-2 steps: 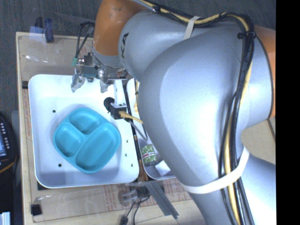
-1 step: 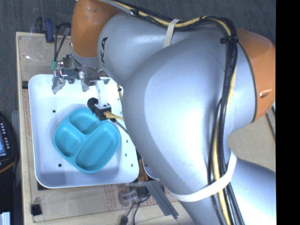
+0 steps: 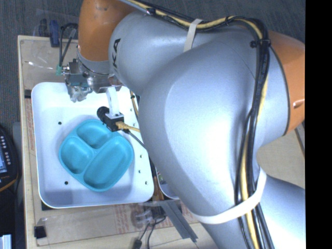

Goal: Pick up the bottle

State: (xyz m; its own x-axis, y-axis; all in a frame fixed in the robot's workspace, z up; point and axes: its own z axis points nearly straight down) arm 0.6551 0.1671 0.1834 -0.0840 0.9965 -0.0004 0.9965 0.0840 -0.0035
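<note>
We see the grey arm with its orange band reaching across from the right, covering most of the right bin. Its hand hangs over the far edge of the shallow white left bin; we cannot tell its state. A blue three-compartment plastic dish lies in that bin. We cannot make out the bottle on the tabletop.
</note>
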